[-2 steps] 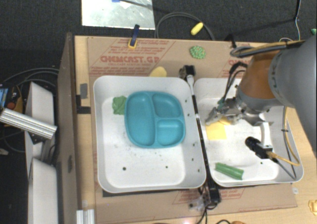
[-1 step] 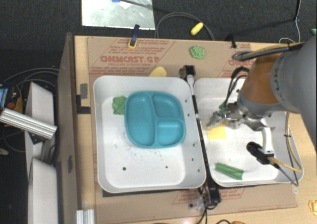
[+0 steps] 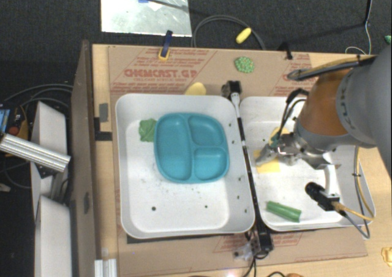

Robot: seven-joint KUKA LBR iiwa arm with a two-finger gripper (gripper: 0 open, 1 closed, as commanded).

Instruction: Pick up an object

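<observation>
Nearest to us, a green stick (image 3: 283, 210) lies flat by the near wall of the right bin (image 3: 260, 116), well apart from anything else.

Just beyond it the gripper (image 3: 264, 156) hangs low over the same bin, close to the wall it shares with the left bin (image 3: 184, 208). A flat yellow piece (image 3: 268, 168) lies just beside and partly beneath it, and we take this to be the thing aimed at. We cannot tell whether the gripper is open or closed, nor whether it touches the piece. Nothing shows as held.

The risk, as we judge it, lies in that piece. It looks thin and sits low on a smooth floor, so a closing grip may skid over it or nudge it toward the shared wall, where there is little room to get around it. The gripper would then rise with nothing.

In the left bin a blue divided plate (image 3: 191, 147) sits near the middle, and a green leafy scrap (image 3: 147, 129) touches its left edge.

Farther off, a pale yellow lump (image 3: 196, 89) rests at that bin's far rim, and a green dotted disc (image 3: 244, 64) lies on the cardboard (image 3: 159, 73).
</observation>
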